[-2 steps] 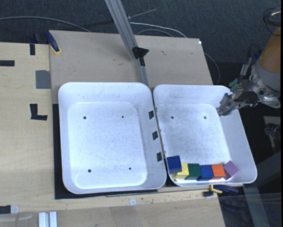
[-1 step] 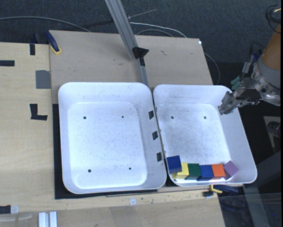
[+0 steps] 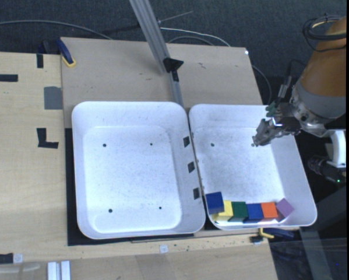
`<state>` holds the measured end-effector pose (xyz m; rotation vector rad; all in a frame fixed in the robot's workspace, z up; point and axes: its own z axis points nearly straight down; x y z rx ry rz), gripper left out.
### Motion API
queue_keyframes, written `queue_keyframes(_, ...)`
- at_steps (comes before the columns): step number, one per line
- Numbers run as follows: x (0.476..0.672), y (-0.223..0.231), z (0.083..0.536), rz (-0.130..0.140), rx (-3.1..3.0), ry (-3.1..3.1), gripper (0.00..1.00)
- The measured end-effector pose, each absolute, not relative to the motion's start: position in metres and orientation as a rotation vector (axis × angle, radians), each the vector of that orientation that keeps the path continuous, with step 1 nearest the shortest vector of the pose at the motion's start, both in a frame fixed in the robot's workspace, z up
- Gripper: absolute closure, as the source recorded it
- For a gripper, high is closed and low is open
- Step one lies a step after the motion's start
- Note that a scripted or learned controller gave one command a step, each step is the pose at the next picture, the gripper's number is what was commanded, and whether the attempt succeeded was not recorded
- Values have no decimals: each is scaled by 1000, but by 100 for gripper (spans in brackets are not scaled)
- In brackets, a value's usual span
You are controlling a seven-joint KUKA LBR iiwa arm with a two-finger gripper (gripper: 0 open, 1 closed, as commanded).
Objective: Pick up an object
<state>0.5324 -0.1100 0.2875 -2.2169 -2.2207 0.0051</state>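
Blocks, six in all, line the near wall of the right bin (image 3: 291, 156): a blue block (image 3: 214, 201), a yellow block (image 3: 225, 210), a green block (image 3: 239, 209), a second blue block (image 3: 254, 211), an orange block (image 3: 268, 210) and a purple block (image 3: 284, 207), none bearing readable writing. Two bins sit side by side on the bench (image 3: 23, 174), the left bin (image 3: 81, 156) beside the right. The gripper (image 3: 263, 134) hangs over the right bin's far part, well apart from the blocks.

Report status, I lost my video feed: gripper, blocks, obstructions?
Gripper above right bin, far end. Blocks lined along near wall, untouched. Nothing between them.
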Motion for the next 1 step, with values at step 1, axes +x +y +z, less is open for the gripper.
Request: queue_keyframes(1, 533, -110, 300, 2, -2218, -2223, 100)
